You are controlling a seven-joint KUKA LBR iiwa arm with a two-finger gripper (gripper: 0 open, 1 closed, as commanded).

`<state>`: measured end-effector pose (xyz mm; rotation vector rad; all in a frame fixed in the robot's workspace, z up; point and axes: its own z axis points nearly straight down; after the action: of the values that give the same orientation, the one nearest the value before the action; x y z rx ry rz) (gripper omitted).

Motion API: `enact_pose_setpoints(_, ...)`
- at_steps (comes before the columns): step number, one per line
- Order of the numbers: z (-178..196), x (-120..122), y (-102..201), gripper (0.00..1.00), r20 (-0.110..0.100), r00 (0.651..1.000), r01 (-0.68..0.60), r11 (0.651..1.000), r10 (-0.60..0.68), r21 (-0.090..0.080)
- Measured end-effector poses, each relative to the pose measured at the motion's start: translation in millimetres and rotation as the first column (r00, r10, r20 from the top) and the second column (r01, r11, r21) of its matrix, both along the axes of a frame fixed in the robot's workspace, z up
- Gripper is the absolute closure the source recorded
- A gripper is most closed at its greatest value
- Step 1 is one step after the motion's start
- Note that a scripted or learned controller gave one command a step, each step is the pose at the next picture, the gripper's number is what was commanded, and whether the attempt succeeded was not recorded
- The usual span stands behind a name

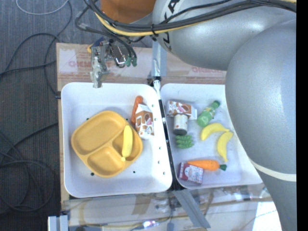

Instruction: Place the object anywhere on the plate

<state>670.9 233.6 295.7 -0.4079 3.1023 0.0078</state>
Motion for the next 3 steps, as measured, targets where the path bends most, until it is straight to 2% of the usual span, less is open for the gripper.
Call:
enact_pose_setpoints(1, -0.9, -1.2, -2.2, 1.00, -0.007, 0.996, -0.094, 0.995, 0.094, -0.011)
enact_pose_setpoints(3, 20.0, 0.6, -0.9, 1.00, 0.004, 0.996, -0.092, 0.996, 0.092, -0.008)
